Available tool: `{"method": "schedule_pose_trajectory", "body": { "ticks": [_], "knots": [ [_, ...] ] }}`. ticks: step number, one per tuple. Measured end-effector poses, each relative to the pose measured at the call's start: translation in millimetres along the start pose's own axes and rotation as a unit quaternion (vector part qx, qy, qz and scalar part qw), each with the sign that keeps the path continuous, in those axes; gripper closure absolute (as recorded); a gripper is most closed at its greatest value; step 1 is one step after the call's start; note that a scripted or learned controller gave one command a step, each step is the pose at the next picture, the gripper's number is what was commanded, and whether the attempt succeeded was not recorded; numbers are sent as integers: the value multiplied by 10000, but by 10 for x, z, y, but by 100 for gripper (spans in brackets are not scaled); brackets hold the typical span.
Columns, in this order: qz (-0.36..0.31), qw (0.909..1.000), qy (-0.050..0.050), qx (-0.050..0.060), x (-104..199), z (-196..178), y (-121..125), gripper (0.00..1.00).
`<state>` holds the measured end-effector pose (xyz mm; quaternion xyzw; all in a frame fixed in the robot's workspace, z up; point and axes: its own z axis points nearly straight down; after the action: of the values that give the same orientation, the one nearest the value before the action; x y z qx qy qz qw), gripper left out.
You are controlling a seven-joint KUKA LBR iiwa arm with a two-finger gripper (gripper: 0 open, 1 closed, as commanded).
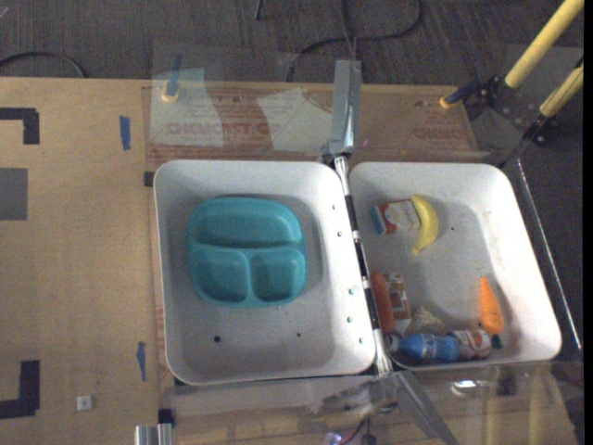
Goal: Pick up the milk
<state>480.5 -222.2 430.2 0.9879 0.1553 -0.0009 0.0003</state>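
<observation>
Camera view: milk carton (397, 217) lying flat in right bin (463, 176), rear-left part, banana (424, 222) just beside it on right. Long axis runs left-right. Jaws' opening: cannot tell. Arm side is right, so banana likely crowds approach.

Two white bins: the left bin (176, 248) holds one teal divided tray (246, 250) with three compartments. The right bin (519, 248) holds one small carton (397, 217), one banana (425, 222), one carrot (490, 306), one blue-labelled bottle (435, 347) and one orange-and-white packet (393, 301). One crumpled pale item (425, 320) cannot be identified.
</observation>
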Motion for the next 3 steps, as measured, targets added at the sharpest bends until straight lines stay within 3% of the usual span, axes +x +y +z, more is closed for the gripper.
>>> {"method": "schedule_pose_trajectory", "body": {
  "ticks": [1, 3],
  "knots": [
    [548, 9985, 2, -3, 10, -41, -50, 100],
    [541, 9985, -8, 14, 1, 109, -6, 100]
  ]
}}
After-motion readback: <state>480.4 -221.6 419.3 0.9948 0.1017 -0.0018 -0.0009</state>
